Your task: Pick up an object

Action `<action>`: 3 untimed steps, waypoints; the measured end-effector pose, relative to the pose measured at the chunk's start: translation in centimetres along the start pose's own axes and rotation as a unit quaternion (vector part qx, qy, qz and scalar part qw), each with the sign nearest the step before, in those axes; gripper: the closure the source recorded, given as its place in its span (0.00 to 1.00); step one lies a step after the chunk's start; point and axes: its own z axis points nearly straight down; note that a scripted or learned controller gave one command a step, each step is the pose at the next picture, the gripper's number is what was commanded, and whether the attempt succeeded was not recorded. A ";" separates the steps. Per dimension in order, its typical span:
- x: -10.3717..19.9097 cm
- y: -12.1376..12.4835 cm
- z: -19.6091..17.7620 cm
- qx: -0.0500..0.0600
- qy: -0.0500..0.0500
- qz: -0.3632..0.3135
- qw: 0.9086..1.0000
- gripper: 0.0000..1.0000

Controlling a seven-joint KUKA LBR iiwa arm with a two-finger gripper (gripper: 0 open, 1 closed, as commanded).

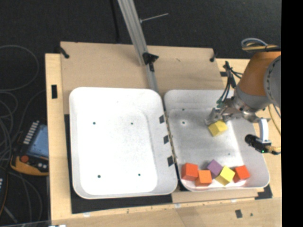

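Note:
My gripper [218,119] hangs over the upper middle of the right bin [189,103], reaching in from the right. A yellow cube [218,127] sits tilted right at its fingertips, and the fingers are closed on the cube's top edges. Along the right bin's front wall lie several more blocks: an orange cube [190,170], a second orange cube [204,176], a purple one [215,167], another yellow one [227,174] and a red-orange one [242,172].
The left bin [118,141] lies beside the right one, with small clips along their shared edge. A slanted metal pole [135,27] rises from the back of the bench. The arm's cables and a black fitting [258,143] hang over the right bin's right rim.

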 end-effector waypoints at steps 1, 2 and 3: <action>8.0 -1.3 -11.8 -0.002 0.001 -0.006 1.000 1.00; 16.0 -1.1 -15.9 0.000 0.002 -0.008 1.000 1.00; 27.8 -1.8 -16.5 0.003 0.003 -0.008 1.000 1.00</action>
